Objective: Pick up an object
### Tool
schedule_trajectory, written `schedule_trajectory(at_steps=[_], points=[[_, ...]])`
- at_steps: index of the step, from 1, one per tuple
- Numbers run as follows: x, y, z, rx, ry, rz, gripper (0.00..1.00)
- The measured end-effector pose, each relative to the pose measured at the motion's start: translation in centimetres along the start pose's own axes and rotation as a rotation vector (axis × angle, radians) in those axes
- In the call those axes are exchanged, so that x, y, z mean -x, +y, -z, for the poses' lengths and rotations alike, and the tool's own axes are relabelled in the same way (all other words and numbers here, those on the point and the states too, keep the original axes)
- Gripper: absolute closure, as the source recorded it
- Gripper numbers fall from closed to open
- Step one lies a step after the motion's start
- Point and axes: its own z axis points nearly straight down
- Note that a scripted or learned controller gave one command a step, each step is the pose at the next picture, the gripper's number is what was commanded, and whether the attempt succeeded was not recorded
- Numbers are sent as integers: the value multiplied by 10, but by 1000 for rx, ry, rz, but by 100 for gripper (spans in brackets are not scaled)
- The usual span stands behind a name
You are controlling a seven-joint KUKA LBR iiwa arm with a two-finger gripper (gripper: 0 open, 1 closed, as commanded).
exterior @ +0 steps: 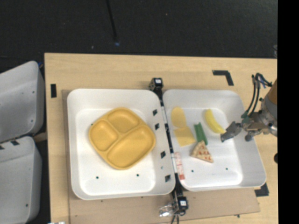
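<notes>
just tool (232, 133) low beside banana (214, 121)

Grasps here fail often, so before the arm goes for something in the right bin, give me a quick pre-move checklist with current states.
1. Gripper over the right bin: ok.
2. Nothing seen between its fingers: ok.
3. Banana lies beside the gripper, apart from the green piece: ok.
4. Pizza slice has free space on its right: ok.
5. Finger opening: cannot tell.
6. Yellow plate in the left bin, away from the path: ok.

No legible text or labels
</notes>
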Motion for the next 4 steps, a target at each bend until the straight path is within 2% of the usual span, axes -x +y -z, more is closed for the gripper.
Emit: schedule_trajectory(at_steps=[1, 2, 3, 4], points=[[-1, 3, 7, 12, -3, 4, 0], [1, 8, -37, 9, -3, 2, 0], [-6, 6, -97, 8, -2, 0, 0], [-4, 8, -113, 16, -4, -3, 0]])
